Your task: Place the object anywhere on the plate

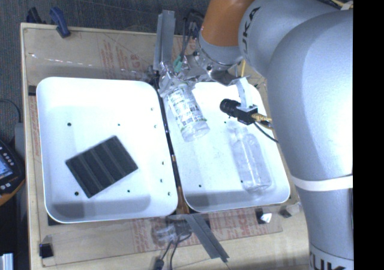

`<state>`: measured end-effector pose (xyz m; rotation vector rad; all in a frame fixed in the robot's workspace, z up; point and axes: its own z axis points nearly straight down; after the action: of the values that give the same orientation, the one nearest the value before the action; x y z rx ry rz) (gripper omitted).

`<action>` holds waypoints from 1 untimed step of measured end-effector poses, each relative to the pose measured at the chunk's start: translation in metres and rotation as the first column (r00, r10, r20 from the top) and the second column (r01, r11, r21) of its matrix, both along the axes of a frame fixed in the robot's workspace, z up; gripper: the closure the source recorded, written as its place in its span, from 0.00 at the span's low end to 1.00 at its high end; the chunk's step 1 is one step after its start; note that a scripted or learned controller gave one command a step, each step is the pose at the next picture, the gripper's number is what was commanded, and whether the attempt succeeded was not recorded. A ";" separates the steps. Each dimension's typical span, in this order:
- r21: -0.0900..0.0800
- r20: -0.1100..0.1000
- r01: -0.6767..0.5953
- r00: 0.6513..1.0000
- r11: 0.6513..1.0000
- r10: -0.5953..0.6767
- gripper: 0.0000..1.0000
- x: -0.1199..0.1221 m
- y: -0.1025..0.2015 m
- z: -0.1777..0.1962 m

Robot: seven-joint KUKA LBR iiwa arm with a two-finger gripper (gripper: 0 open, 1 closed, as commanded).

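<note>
Clear plastic catches the light in the camera view: a bottle (pixel 187 111) sits at the upper left corner of the right bin (pixel 234 206), its neck end directly under the gripper (pixel 173 75) and its base pointing down and to the right. That long axis runs at a slant, roughly along the divide between the bins. The neck meets the gripper in a tangle of grey metal and glare, and whether the gripper is closed on the bottle or merely above it cannot be told from here.

A second bottle (pixel 251 164) lies flat along the right side of the same bin, well apart from the gripper.

The plate (pixel 102 165), a dark ribbed slab, rests in the lower part of the left bin (pixel 54 89), skewed to the bin's walls. It lies to the left of the bottle and nearer the camera, across the shared rim.

The grey arm (pixel 282 41) reaches in from the right. Judging by this layout, the coming move is a carry leftward over the rim, provided the bottle is truly held.
</note>
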<state>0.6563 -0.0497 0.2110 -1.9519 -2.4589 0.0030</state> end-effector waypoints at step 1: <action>0.000 0.001 0.000 1.000 1.000 0.000 0.00 0.000 0.000 0.000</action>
<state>0.6565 -0.0496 0.2114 -1.9521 -2.4595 0.0024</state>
